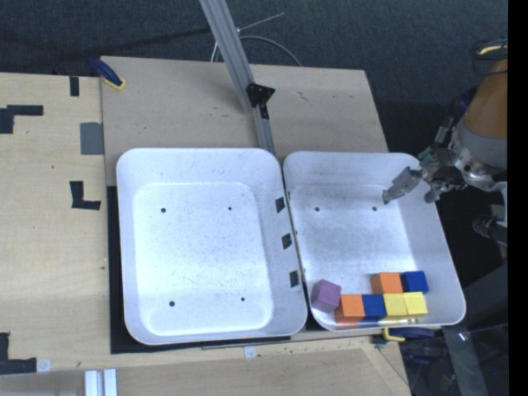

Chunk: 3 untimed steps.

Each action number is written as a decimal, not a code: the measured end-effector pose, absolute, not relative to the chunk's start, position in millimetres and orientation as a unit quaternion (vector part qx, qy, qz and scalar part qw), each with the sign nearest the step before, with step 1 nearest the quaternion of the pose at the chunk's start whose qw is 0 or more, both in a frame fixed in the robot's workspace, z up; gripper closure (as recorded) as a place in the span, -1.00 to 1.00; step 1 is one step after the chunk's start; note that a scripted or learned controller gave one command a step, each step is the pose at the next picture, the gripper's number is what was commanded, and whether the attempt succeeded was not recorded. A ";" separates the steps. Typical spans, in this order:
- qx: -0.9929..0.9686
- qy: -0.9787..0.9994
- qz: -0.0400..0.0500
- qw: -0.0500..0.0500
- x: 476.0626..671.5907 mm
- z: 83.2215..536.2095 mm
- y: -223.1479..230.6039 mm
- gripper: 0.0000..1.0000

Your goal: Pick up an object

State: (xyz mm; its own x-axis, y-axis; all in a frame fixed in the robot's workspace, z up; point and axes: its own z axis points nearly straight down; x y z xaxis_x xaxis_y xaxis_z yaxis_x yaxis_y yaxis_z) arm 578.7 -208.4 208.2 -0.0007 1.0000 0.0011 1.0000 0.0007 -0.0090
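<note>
Since the task names no specific object, candidates are the seven blocks bunched in the near corner of the right bin (355, 172): one purple block (327, 294), two orange blocks (386, 283), two blue blocks (414, 281), two yellow blocks (397, 305). They sit in two short rows, touching or nearly touching, purple one at the left end, slightly apart and turned. Second orange (352, 306) and second blue (374, 305) are in the front row with the yellows.

Gripper (417, 184) is over the far right edge of the same bin, well apart from the blocks. Two fingers spread, nothing between them, so jaws read as open and empty. Orange band and grey wrist at right frame edge.

Left bin (198, 163) sits beside the right one, rims touching. Both white, speckled with dark marks.

Bins rest on a light wooden bench (313, 114) with black tape marks at left. A grey metal pole (227, 31) slants in from the top. Dark carpet behind.
</note>
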 end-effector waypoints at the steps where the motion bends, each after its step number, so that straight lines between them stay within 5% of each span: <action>1: -0.706 -0.708 0.002 0.004 583.5 122.8 -175.5 -1.00; 2: -0.704 -0.710 0.000 0.003 612.5 89.4 -95.0 -1.00; 3: -0.707 -0.707 0.001 0.001 603.1 91.6 -90.3 -1.00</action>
